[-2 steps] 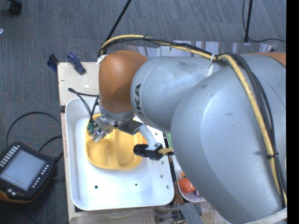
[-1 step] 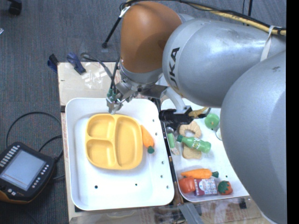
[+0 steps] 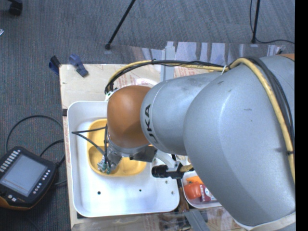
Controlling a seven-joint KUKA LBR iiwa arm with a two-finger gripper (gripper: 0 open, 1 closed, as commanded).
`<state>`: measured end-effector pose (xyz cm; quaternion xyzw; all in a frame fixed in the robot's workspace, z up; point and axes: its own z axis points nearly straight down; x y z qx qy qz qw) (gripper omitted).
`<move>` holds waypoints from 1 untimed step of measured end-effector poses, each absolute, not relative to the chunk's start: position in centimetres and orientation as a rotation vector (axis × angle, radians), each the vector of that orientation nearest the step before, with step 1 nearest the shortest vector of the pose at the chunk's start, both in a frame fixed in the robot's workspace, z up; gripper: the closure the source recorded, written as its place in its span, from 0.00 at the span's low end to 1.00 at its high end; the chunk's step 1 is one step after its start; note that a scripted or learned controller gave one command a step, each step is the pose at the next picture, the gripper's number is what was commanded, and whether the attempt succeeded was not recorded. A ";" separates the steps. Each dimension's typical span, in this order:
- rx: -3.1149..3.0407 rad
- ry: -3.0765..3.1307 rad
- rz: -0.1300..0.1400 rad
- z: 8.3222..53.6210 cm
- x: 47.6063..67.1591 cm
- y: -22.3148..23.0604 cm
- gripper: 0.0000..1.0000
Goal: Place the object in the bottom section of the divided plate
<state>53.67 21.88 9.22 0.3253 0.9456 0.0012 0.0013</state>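
Observation:
A yellow divided plate (image 3: 94, 150) lies in the left white bin (image 3: 82, 196); most of it is hidden under the arm. The grey arm with its orange band (image 3: 126, 114) hangs right over the plate. My gripper (image 3: 107, 166) reaches down onto the plate's near-left part, and its tips are hidden among wires and mounts. No object between them can be made out.
An orange and red item (image 3: 195, 190) lies in the right bin, mostly under the arm. A teach pendant (image 3: 21, 177) lies on the floor at the left. Blue clamps (image 3: 77, 64) sit at the bench's back left corner. Tripod legs stand behind the bench.

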 end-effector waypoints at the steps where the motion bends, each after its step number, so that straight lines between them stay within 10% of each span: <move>1: 0.832 3.055 -0.010 8.9 60.6 24.0 1.00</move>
